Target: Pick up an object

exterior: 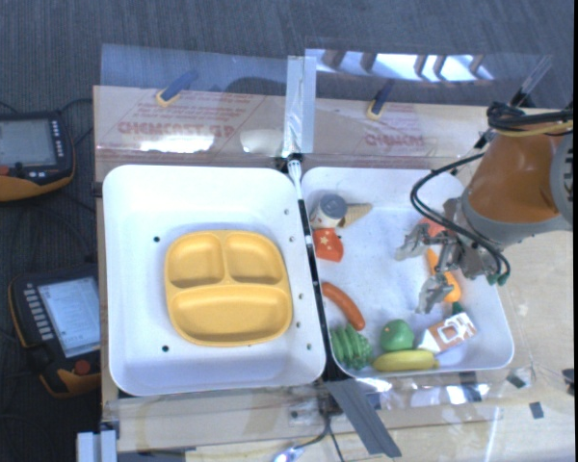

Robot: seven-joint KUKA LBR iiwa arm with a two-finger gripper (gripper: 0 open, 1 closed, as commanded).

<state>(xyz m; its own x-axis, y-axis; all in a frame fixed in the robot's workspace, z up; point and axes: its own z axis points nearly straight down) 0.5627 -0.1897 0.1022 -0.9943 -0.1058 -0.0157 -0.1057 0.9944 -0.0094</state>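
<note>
The arm (520, 176) reaches in from the right and hangs over the right bin (385, 186), with the gripper (433, 263) down low near that bin's right side. Its metal fingers (411, 245) look splayed apart, one tip pointing left, the other slanting down, and a small orange object (450, 285) sits right among them; whether it is actually pinched between them, I cannot tell. Just below the gripper lies a small orange-and-white box (452, 333), tilted, and beside that a yellow banana (405, 360) along the bin's front edge. A green lime (397, 336) rests touching the banana, with a leafy green vegetable (351, 346) to its left. A red sausage (343, 304) lies slantwise near the divider, and above it sit a red-orange piece (328, 245) and an ice cream cone (339, 210) with a grey scoop. Over in the left bin (135, 210), a yellow sectioned plate (229, 287) lies flat in the middle.
</note>
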